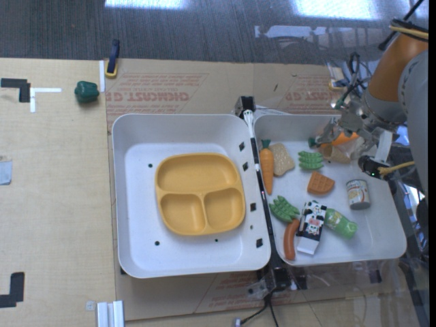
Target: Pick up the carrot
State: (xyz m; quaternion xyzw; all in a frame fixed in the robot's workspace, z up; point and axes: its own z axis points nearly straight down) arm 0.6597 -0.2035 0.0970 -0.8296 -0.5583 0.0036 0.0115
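The carrot (266, 169) is found against the right bin's (381, 247) left wall, its long axis running near to far. The gripper (338, 136) is placed well to its right; its opening cannot be told.

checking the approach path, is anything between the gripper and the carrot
Yes. The gripper is near the right bin's far right corner; the carrot lies by the left wall. A bread slice touches the carrot's right side, with green toy food beyond it.
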